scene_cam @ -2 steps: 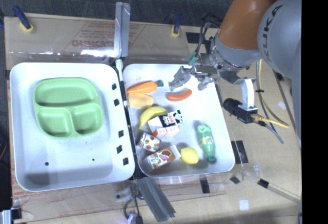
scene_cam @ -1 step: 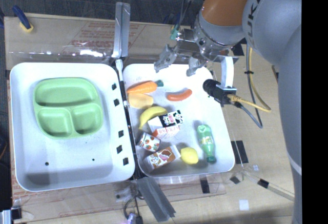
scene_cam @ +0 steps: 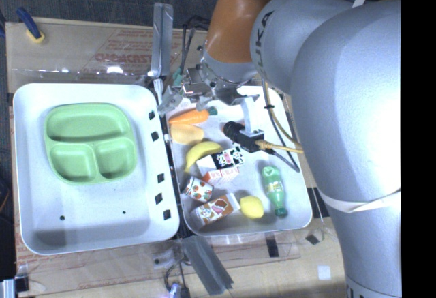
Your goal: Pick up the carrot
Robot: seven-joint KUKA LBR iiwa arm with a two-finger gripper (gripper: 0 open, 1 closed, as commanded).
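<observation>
Two bins; carrot (scene_cam: 190, 116) in right bin (scene_cam: 296, 218); claw (scene_cam: 193, 90) state unclear.

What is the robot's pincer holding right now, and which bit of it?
That cannot be told. The pincer sits right above the long orange carrot in the right-hand shallow white bin, but any grip on it is hidden.

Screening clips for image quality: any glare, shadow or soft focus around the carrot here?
Camera view: evenly lit, mild glare on the left bin rim; the carrot is sharp enough to read but sits in shade under the end effector; the arm bulks large and slightly soft in the foreground.
</observation>
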